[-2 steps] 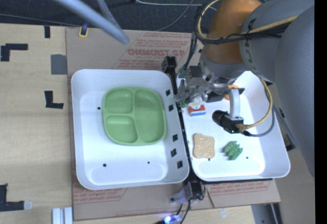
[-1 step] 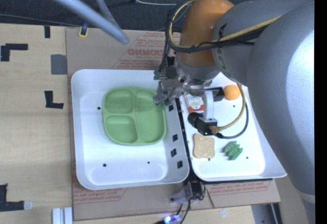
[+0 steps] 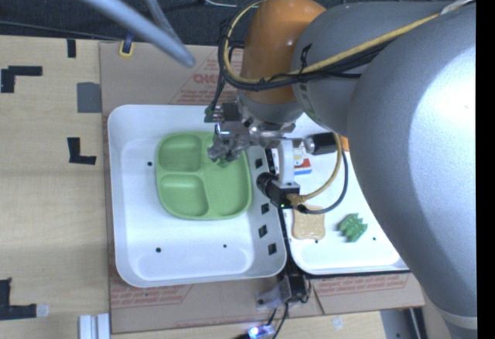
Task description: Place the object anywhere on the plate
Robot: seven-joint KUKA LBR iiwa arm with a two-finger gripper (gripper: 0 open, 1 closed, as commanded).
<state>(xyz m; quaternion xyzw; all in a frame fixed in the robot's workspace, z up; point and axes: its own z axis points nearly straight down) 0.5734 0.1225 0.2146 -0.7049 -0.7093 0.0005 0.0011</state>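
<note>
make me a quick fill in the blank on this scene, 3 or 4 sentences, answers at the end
1. The plate in the left bin is ____ in colour.
2. The plate is divided into ____ compartments.
3. The tool hovers above the plate's ____ edge, as this view shows it.
4. The small green object lies in the ____ bin, beside a tan piece shaped like toast.

Missing words: green; three; upper right; right
</note>
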